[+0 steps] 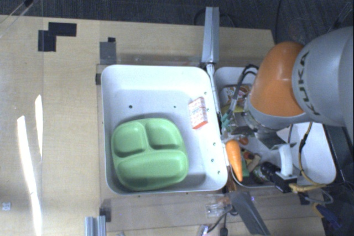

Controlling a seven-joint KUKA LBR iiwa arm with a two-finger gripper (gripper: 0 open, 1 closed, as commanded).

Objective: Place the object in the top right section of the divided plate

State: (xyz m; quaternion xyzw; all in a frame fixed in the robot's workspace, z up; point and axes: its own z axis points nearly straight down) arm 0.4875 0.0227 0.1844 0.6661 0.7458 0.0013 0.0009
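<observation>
1. Arm (pixel 301 83): one, grey with an orange band, laid over the right bin (pixel 321 166); most of that bin is hidden beneath it.
2. Hand (pixel 239 119): largely concealed under the wrist; how far it is parted, and whether anything is held, cannot be told.
3. Carrot (pixel 234 158): one, orange, seen at the right bin's 9 o'clock edge, just beside the divider. Small dark items near it cannot be made out.
4. Divided plate (pixel 149 153): one, green, three sections, set toward 7 o'clock in the left bin (pixel 149 83).
5. Small packet (pixel 197 113): one, white and red, at 1 o'clock from the plate; print illegible.
6. Table (pixel 61 135): one; bins counted, two.
</observation>
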